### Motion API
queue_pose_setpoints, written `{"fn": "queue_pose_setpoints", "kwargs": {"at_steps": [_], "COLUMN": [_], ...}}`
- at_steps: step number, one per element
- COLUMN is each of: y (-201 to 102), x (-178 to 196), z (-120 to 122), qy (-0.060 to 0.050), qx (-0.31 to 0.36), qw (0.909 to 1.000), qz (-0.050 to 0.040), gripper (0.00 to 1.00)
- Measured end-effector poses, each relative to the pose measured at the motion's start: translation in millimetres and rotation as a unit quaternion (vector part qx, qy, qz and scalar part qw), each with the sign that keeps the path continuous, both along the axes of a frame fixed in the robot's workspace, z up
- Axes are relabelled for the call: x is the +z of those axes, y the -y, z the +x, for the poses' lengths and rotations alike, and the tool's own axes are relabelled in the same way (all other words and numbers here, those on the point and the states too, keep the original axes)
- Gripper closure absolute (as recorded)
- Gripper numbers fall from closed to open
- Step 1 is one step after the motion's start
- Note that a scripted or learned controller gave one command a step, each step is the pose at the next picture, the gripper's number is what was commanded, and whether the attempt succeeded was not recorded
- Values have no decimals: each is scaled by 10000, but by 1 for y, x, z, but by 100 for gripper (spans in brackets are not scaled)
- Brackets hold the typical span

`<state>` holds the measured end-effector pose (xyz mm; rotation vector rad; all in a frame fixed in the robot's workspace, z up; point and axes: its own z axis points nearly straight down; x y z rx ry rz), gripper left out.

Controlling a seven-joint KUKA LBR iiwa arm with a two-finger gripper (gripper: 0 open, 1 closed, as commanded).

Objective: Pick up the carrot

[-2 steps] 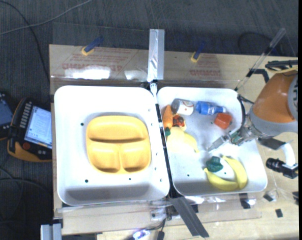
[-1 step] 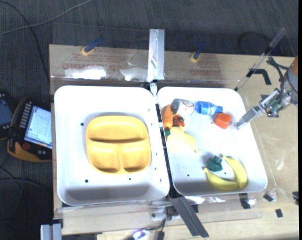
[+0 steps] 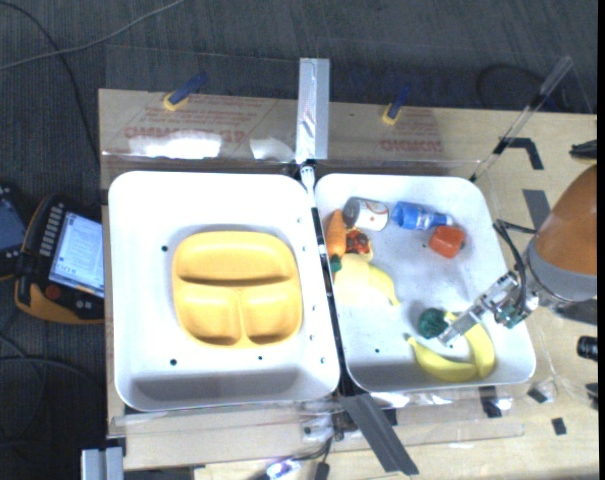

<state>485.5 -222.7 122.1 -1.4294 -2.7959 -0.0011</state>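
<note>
Hovering low in right bin (image 3: 502, 268), gripper (image 3: 450, 333) sits beside green item (image 3: 432, 321), over banana (image 3: 452, 360); finger state cannot tell. Carrot (image 3: 336, 234) lies far across, at bin's left wall, upper-left of gripper, long axis along wall.

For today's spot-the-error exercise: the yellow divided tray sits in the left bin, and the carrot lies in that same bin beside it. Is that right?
Not quite. The yellow divided tray does sit in the left bin, but the carrot lies in the right bin, against its left wall near the top. The camera view shows this.
</note>
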Motion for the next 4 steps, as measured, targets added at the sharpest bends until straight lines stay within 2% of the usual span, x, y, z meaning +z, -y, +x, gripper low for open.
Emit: {"fn": "queue_pose_setpoints", "kwargs": {"at_steps": [1, 2, 3, 4], "y": [-3, -84, -60, -44], "x": [9, -29, -28, 23], "z": [2, 99, 183, 117], "qy": [18, 106, 3, 14], "qx": [15, 113, 1940, 1458], "qw": [10000, 9999, 9810, 9893], "qz": [20, -27, -27, -4], "gripper": [100, 100, 100, 100]}}
